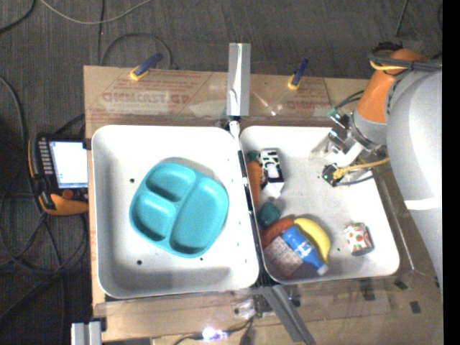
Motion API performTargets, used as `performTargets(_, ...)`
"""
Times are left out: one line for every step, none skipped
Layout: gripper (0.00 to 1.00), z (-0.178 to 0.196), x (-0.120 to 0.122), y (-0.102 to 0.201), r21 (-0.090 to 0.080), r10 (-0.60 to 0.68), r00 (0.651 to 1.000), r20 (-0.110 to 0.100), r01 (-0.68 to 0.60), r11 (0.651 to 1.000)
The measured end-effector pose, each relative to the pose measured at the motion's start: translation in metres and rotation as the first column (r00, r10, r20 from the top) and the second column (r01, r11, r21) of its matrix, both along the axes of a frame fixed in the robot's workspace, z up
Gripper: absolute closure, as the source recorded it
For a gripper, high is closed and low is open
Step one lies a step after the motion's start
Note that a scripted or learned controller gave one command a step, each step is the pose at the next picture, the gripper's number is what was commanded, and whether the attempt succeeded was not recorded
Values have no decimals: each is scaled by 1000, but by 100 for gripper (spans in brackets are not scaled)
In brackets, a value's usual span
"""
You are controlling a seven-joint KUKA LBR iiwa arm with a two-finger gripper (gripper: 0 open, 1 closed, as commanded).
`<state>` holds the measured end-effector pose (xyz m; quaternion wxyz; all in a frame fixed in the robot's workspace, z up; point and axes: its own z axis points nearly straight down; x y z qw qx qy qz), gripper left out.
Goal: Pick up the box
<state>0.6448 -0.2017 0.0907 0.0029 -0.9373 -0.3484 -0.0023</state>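
Note:
A small black-and-white box (271,165) lies at the upper left of the right bin (381,264), against an orange carrot-like piece (253,180). A second small box with red and green print (358,238) sits near the bin's lower right corner. My gripper (335,158) hangs over the upper right part of the right bin, to the right of the black-and-white box and above the printed one. It is apart from both. Nothing shows in its grasp. The orange wrist band (374,100) is just behind it.
A banana (315,236), a blue bottle (302,249), a teal lump (269,213) and a brownish packet (282,259) crowd the right bin's lower left. A teal divided plate (180,208) lies in the left bin (108,149). Bare floor lies between gripper and printed box.

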Motion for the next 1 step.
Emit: performTargets(0,25,13,5,-10,-307,952,-6,307,952)
